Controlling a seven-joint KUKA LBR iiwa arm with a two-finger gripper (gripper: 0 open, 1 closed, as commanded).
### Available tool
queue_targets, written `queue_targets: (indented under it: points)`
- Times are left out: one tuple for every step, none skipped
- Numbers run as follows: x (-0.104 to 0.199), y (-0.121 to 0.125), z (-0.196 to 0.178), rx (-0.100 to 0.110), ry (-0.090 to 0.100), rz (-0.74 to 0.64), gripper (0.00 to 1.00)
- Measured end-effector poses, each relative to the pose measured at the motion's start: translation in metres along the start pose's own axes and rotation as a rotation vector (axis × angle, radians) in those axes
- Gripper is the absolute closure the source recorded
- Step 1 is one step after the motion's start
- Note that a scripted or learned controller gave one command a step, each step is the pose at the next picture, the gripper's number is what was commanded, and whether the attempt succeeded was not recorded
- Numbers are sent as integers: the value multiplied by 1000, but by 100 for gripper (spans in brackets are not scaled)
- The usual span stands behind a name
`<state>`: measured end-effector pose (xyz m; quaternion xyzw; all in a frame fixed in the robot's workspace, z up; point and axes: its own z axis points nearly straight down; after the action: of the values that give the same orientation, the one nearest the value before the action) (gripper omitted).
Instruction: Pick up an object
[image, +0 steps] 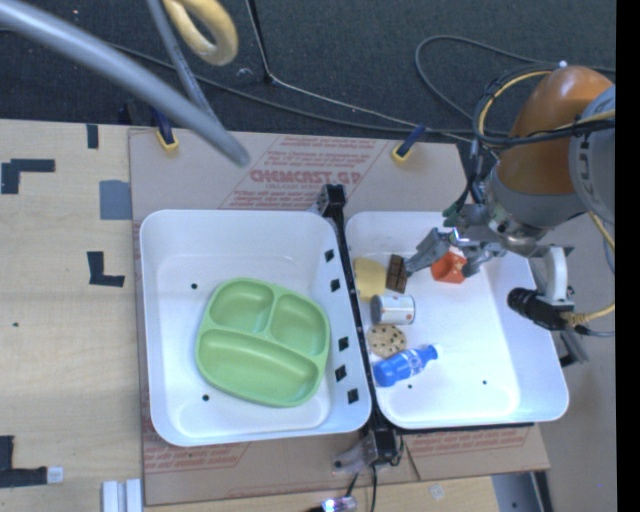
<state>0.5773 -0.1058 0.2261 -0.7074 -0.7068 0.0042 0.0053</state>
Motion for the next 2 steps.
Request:
queue_targets:
  points:
    - [0, 2, -7, -12, -2, -3, 0]
    - [9, -4, 50, -7, -1, -3, 0]
